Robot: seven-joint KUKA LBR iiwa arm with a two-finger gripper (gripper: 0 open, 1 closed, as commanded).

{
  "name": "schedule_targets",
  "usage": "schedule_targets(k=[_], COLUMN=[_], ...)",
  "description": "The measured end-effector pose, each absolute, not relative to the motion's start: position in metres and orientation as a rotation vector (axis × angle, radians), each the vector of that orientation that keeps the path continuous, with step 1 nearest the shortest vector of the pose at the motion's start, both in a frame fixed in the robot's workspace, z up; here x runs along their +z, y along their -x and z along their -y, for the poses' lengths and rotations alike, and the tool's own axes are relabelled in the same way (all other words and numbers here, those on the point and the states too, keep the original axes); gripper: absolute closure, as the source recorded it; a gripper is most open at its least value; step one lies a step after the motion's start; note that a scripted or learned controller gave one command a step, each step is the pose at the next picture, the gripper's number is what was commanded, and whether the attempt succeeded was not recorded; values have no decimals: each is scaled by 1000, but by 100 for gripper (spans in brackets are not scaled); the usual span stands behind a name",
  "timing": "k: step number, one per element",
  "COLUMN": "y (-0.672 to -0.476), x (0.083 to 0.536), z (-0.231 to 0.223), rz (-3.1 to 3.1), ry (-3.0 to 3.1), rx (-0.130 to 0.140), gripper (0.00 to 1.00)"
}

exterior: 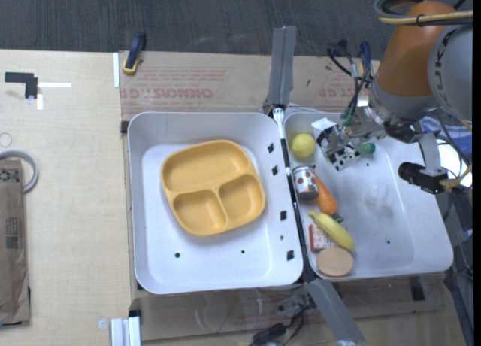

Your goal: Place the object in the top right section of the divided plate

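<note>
The gripper (340, 150) hangs over the right bin (391, 224); whether it grips anything I cannot tell. At its nine o'clock lies the lemon (303, 145). The yellow divided plate (213, 186) sits in the left bin (150, 247).

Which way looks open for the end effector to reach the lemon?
Probably from above: the end effector hovers just right of the lemon, nothing covers it, though the bin wall crowds its left.

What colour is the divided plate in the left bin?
Yellow-orange all over, plain, no pattern; the divided plate shows clearly in the camera view.
</note>
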State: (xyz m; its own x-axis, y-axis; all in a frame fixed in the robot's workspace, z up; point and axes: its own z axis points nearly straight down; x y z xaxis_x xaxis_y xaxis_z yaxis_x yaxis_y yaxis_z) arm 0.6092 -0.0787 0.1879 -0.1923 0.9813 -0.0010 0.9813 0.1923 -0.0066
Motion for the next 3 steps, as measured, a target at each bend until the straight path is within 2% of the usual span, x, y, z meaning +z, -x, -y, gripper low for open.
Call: schedule_targets(k=[1, 2, 3], y=[-524, -516, -498], x=[188, 188, 187], z=[50, -54, -78], rz=[2229, 2210, 2059], ry=[2205, 2228, 2368], rx=[10, 11, 14], gripper=[100, 100, 100])
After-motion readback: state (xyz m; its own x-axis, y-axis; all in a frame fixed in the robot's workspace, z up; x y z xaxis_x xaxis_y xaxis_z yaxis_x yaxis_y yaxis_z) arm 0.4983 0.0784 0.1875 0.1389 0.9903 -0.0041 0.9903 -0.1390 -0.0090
